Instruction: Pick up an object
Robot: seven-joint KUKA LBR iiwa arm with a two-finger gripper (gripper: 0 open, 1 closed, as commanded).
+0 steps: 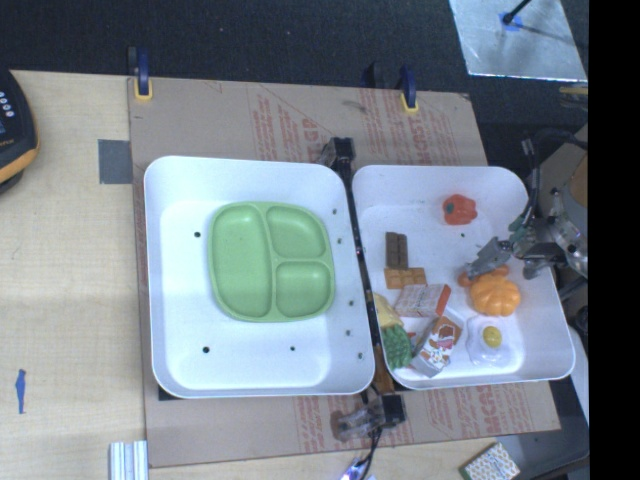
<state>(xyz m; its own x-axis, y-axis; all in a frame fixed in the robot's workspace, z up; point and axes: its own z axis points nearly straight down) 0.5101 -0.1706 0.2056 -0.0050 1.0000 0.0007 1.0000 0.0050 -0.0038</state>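
The right bin (500,183) holds several toy foods. A red pepper (459,208) lies near its back. A brown chocolate bar (397,250) and a tan cracker (405,277) sit left of the middle. An orange pumpkin (495,294) rests at the right, with a fried egg (490,336) in front of it. A red-and-white packet (438,343), an orange carton (431,300), a green vegetable (396,346) and a yellow piece (384,312) crowd the front left. My gripper (487,261) reaches in from the right, low over the bin, just above the pumpkin in the view. Nothing is seen in its grasp.
The left bin (180,268) holds a green divided plate (270,260). Clamps (407,88) pin the cardboard sheet under the bins. A dark device (12,128) sits at the far left of the bench.
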